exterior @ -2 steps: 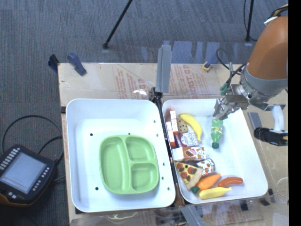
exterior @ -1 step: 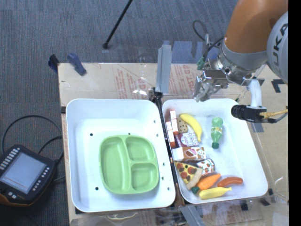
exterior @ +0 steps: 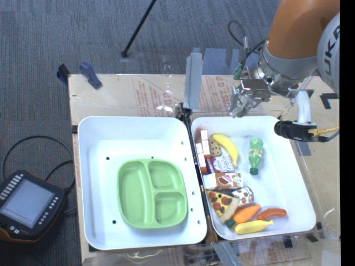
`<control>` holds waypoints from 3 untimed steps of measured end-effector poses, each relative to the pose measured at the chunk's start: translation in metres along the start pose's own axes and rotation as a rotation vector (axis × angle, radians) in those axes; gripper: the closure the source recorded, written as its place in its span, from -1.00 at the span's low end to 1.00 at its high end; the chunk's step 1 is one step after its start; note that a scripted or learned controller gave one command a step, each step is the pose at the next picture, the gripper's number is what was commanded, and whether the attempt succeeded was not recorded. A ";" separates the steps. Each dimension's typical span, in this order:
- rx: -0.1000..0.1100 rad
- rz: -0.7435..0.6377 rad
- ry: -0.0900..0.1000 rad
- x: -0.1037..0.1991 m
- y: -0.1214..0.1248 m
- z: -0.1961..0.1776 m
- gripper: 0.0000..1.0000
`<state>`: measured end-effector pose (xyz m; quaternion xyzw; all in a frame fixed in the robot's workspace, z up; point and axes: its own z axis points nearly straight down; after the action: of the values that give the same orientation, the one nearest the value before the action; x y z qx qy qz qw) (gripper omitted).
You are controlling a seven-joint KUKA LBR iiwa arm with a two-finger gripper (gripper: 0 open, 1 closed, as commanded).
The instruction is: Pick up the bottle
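Near edge of the right bin point(exterior: 304, 204): a small yellow banana toy point(exterior: 253, 226), a sausage point(exterior: 271, 213), a carrot point(exterior: 246, 212) and a pizza slice point(exterior: 222, 203) lie packed together. None of these concern you, but they show how crowded the bin's left half is.

Middle of the bin: snack packets point(exterior: 223, 172) are stacked along the left wall, with a larger banana point(exterior: 227, 147) lying slantwise over them. The green bottle point(exterior: 255, 155) lies on its side just right of that banana, cap toward the near edge, on bare white floor. It is near the banana but looks apart from it; open floor lies on its right.

Left bin point(exterior: 91, 148): holds a green divided plate point(exterior: 152, 193). Not relevant to this step.

Far edge: the pincer point(exterior: 242, 105) hangs above the bin's far rim, up and slightly left of the bottle, nothing between its fingers. Whether the fingers stand wide or narrow, you cannot tell from this slant.

Judgement for the step: approach not yet begun. Bring the pincer toward the near side and a little right until it is over the bottle's body, not the cap. Turn the wrist so the fingers close across the short width. Descend on the banana-free side first, since a finger landing on the banana would likely nudge the bottle and make it roll. Smooth round plastic; expect slip if you grip near the neck.
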<state>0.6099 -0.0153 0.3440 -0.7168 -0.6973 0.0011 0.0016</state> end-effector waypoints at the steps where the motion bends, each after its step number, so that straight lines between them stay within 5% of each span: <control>1: -0.003 -0.247 -0.002 -0.025 -0.065 -0.093 1.00; 2: -0.001 -0.380 -0.002 0.100 -0.117 -0.043 1.00; 3: -0.003 -0.563 -0.002 0.151 -0.138 -0.092 1.00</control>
<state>0.4767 0.1395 0.4370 -0.4947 -0.8690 0.0003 0.0002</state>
